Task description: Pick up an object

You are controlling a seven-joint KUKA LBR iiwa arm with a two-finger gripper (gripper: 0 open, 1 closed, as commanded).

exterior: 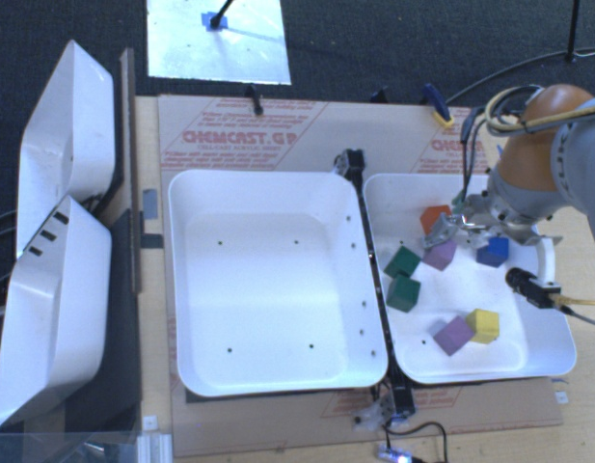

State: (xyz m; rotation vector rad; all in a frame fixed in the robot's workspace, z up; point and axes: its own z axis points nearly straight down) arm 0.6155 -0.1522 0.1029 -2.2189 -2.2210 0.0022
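where the tool [449, 228] hangs, grip impossible to tell: two white bins [278, 374] on cardboard-covered bench [278, 133], dark carpet [374, 27] beyond

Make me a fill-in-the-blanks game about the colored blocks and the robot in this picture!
1. All the blocks lie in the ____ bin.
2. The yellow block touches a block colored ____.
3. The number of green blocks in that bin is ____.
4. The end effector hovers beside the block colored ____.

Missing words: right; purple; two; orange
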